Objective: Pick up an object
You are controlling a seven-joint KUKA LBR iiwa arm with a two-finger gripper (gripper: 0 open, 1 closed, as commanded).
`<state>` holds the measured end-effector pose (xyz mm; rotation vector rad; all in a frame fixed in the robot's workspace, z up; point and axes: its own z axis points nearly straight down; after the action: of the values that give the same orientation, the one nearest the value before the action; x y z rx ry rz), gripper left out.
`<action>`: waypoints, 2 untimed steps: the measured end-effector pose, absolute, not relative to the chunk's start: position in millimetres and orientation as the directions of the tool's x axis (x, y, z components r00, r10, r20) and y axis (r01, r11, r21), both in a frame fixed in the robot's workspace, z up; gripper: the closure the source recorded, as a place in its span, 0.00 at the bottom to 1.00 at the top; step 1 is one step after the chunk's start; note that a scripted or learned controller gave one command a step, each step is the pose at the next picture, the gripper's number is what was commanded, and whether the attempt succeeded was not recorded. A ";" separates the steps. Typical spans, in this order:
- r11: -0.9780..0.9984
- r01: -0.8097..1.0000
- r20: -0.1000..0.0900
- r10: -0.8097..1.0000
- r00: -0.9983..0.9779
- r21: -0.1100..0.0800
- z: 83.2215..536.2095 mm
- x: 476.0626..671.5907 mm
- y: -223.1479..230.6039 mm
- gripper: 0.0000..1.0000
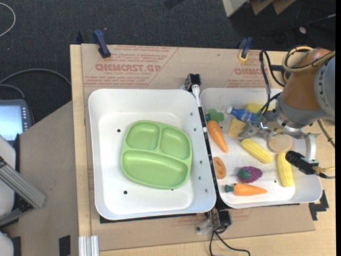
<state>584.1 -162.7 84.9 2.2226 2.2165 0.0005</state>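
Gripper [259,126] low in the right shallow white bin [303,196], grip state impossible to tell, among plastic toy foods, yellow corn cob [256,150] just beside it, green divided plate [156,154] in left bin [101,143]

Even, bright overhead light fills the scene. The white left bin [101,143] is close to washed out, with soft glare on the green divided plate [156,153]. Shadows are faint and short, thickest along the table's [154,63] front edge. Focus is slightly soft throughout, and the dark floor [42,25] looks grainy.
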 end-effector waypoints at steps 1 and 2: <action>-0.002 1.000 0.002 1.000 0.002 -0.006 84.2 531.0 -157.3 0.00; -0.001 1.000 0.000 1.000 0.001 0.001 94.8 534.0 -157.5 1.00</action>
<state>534.0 -157.5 94.8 2.2217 2.2195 0.0009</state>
